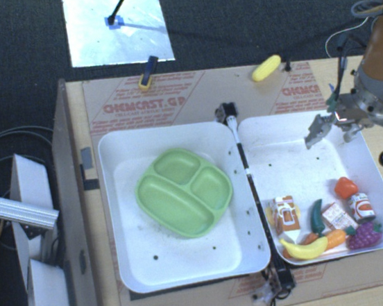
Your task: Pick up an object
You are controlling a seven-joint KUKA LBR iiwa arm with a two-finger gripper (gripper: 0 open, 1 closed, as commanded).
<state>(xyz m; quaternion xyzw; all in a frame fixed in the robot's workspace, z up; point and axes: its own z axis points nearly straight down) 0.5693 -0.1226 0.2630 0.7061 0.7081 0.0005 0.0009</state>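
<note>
Grey metal gripper (333, 125) hangs over the far, bare part of the right white bin (284, 140), its two fingers spread apart and holding nothing. All the small toys, like the long yellow plastic banana (305, 248) lying sideways, sit bunched at the bin's near edge, well apart from the gripper

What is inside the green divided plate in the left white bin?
The green divided plate shows three bare compartments with nothing in them. The floor of the left white bin beneath the plate is covered, so unseen.
</note>
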